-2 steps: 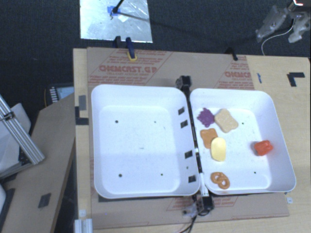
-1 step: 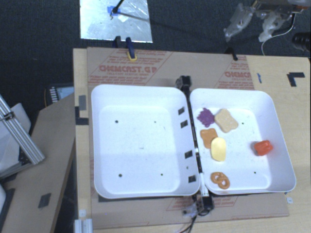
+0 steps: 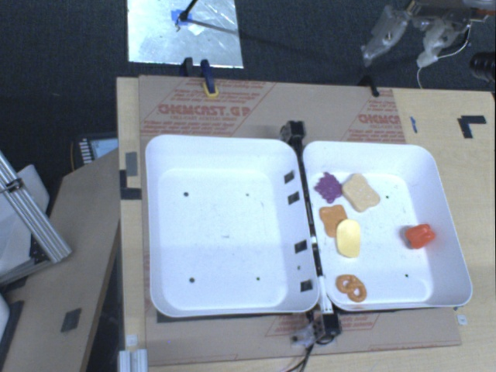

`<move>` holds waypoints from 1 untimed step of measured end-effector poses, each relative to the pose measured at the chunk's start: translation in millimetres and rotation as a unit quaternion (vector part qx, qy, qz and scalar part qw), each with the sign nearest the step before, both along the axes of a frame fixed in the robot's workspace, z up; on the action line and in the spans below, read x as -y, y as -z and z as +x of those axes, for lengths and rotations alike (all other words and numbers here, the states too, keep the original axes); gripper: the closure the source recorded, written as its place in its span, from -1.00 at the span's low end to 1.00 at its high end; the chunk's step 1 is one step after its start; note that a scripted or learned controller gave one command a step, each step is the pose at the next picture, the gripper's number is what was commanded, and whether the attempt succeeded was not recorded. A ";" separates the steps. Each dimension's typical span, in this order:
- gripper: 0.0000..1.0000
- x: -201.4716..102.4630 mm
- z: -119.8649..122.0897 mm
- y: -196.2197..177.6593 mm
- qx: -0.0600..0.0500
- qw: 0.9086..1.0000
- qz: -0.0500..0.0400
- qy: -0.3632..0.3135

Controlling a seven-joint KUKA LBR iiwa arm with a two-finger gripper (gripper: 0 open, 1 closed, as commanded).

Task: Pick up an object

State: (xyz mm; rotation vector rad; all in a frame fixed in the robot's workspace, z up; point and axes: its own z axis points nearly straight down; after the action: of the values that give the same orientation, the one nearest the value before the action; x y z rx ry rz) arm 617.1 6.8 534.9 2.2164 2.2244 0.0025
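Five small toy foods lie in the right bin (image 3: 446, 208), and the red piece (image 3: 419, 236), alone near its right wall, looks light, hard and easiest to pinch across its sides, while the gripper (image 3: 407, 41) hangs open and empty beyond the bench.

A dark carpeted floor (image 3: 62, 45) lay beyond the far edge of the tan worktop (image 3: 132, 115). On that floor, far left of centre, sat a shiny square metal sheet (image 3: 184, 22) with a thin dark rod crossing it. A brown cardboard sheet (image 3: 256, 103) printed with red letters covered the worktop. At the left edge stood a slanted aluminium rail (image 3: 27, 208), beside a lower tan surface (image 3: 77, 270). Light fell evenly from above.
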 end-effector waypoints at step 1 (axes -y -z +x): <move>-1.00 -67.4 -38.2 111.1 -0.005 1.000 0.000 -0.002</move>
State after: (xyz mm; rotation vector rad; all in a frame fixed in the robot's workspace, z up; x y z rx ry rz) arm 579.0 74.3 423.9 2.2161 2.2345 -0.0074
